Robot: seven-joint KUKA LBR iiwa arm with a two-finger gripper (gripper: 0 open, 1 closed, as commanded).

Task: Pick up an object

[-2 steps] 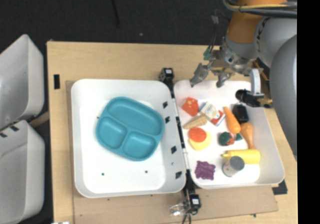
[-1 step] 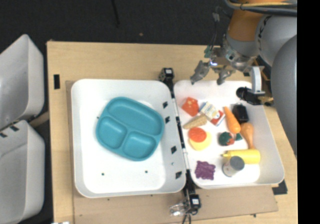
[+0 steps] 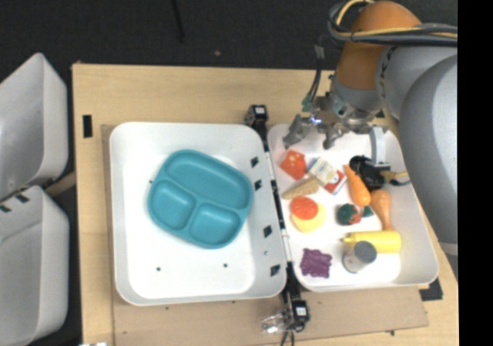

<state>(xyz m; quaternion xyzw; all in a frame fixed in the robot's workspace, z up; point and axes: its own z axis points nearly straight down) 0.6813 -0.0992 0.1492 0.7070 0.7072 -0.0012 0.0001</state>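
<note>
My gripper (image 3: 313,136) hangs over the far left corner of the right bin (image 3: 416,260), open, with its fingers spread and nothing between them. Just in front of it lies a small red block (image 3: 293,163). Close by are a white and red carton (image 3: 327,176) and a tan wedge (image 3: 302,187). Further toward the front of the bin lie a yellow and red round piece (image 3: 305,213), an orange carrot (image 3: 357,186), a second orange piece (image 3: 381,207), a green and red item (image 3: 348,215), a yellow cylinder with a grey cap (image 3: 371,247) and purple grapes (image 3: 316,262).
A blue divided plate (image 3: 202,198) lies in the left bin (image 3: 131,260). The raised rim between the two bins (image 3: 273,206) runs just left of the red block. The arm's grey body (image 3: 420,105) stands over the right bin's far right side.
</note>
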